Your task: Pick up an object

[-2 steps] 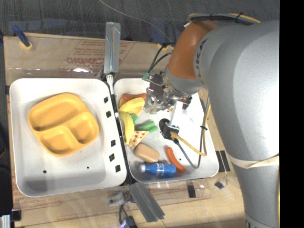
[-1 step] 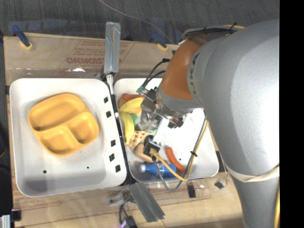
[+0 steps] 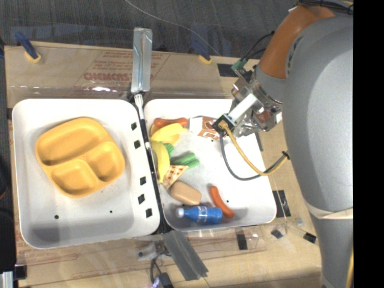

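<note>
Objects (image 3: 174, 161) lay in the bin on the view's right (image 3: 255, 188), most of them along its left wall and near edge. A red-orange piece (image 3: 163, 123) sat at the far left corner, with a yellow banana (image 3: 161, 155) just below it, running along the wall. A green piece (image 3: 186, 159) lay beside the banana, and a pizza slice (image 3: 174, 174) touched the banana's lower end. Nearer the front edge came a tan bun (image 3: 185, 192), then a blue bottle (image 3: 200, 214) lying on its side, and an orange-red sausage (image 3: 221, 202) just to the right of both. A brown-and-white printed card (image 3: 207, 128) lay apart from these at the far side of the bin.

The arm (image 3: 318, 101) reached in from the right, its orange band (image 3: 287, 38) high above the wrist. The wrist hung over the far right part of that bin, close to the card. The jaws themselves were hidden by the wrist hardware, so I cannot tell whether they were open or closed, and nothing could be seen held in them.

The bin on the view's left (image 3: 36, 212) held a yellow divided tray (image 3: 81, 156), lying flat and tilted askew to the bin's walls. Both bins stood side by side on the tabletop (image 3: 72, 269), their inner walls touching.
</note>
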Motion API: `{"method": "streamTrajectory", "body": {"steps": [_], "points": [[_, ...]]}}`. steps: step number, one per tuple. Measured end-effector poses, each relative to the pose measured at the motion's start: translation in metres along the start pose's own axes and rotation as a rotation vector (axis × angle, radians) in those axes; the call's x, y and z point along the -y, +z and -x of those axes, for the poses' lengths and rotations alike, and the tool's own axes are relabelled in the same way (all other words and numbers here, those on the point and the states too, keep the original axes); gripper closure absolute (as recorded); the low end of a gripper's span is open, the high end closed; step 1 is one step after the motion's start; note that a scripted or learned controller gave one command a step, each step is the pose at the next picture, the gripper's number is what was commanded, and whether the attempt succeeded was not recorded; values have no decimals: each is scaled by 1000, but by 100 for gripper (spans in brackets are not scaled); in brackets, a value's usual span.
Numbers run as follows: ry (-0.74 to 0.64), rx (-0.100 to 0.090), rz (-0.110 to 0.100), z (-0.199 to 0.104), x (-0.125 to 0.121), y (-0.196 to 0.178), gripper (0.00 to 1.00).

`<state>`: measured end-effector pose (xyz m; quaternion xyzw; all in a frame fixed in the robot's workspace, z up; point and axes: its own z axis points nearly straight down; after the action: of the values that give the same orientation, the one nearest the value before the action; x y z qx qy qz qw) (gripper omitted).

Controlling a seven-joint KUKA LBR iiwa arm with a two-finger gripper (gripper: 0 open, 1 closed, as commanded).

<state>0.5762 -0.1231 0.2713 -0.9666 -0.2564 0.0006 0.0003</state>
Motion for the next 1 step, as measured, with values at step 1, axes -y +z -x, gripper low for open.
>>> {"method": "streamTrajectory", "body": {"steps": [1], "points": [[-56, -1, -2, 57, 45, -47, 100]]}}
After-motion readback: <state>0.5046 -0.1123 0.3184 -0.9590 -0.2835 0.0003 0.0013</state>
